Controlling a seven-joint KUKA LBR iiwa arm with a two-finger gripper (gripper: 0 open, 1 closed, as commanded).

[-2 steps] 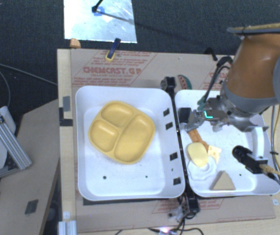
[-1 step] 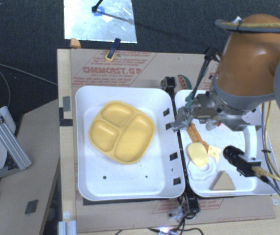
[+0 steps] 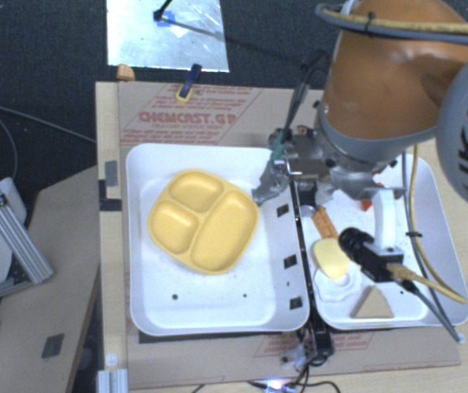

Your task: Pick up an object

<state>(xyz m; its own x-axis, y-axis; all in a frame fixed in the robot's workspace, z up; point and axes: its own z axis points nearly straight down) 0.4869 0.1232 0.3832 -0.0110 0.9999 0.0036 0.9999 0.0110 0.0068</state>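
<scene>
My gripper point(image 3: 276, 178) (grip state: I cannot tell) above the rim between the bins point(image 3: 291, 256); descending here risks striking it, missing the yellow plate point(image 3: 201, 219).

You have a plain yellow three-compartment plastic plate point(image 3: 204, 219) in the shallow white bin point(image 3: 160, 309) at nine o'clock. The white bin at three o'clock point(image 3: 440, 240) holds a pale yellow rounded piece point(image 3: 330, 256), a thin orange stick point(image 3: 324, 219) and a tan wedge point(image 3: 373, 304). Red lettering marks the brown cardboard sheet point(image 3: 250, 98).

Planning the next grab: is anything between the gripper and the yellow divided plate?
Nothing visible does. The gripper sits just off the upper-right rim of the yellow divided plate; only bare left bin floor lies between.
</scene>
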